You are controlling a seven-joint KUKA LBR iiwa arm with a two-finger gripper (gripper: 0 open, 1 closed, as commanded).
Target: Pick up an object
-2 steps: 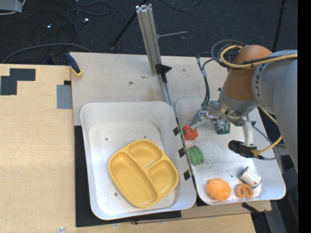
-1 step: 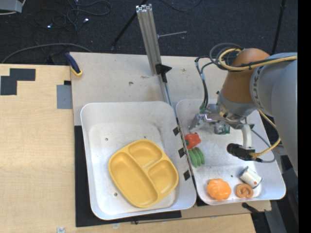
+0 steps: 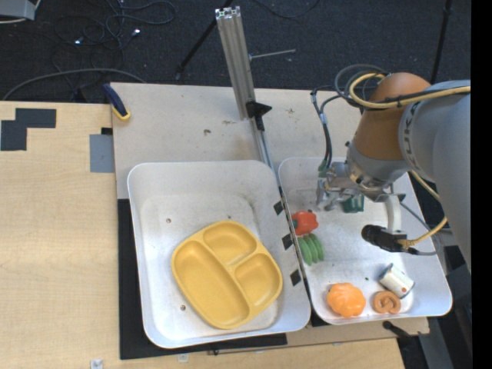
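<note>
- Teal object [image 3: 354, 203] is sitting in the upper part of the bin on the view's right [image 3: 435, 277], just beside the tool [image 3: 332, 197], on its right in the view; can't tell if they're touching.
- Tool is hanging low over that bin near its upper-left corner; can't tell whether it's spread, pressed together or pinching anything.
- Arm [image 3: 396, 129] is reaching in from the view's right, w/ the orange band sitting above the wrist.
- Red piece [image 3: 305, 222] is lying by the bin's left wall, below the tool in the view; green ribbed piece [image 3: 310, 248] is lying just below the red one, nearly touching it.
- Orange ball [image 3: 346, 299], brown ring [image 3: 387, 303] & white cylinder [image 3: 397, 281] are resting along the bin's near edge, the ring btwn the ball and the cylinder.
- Yellow divided plate [image 3: 227, 274] is lying flat in the bin on the view's left [image 3: 154, 206], toward its near-right corner.
- Metal post [image 3: 237, 60] is standing on the bench [image 3: 177, 121] behind both bins.
</note>
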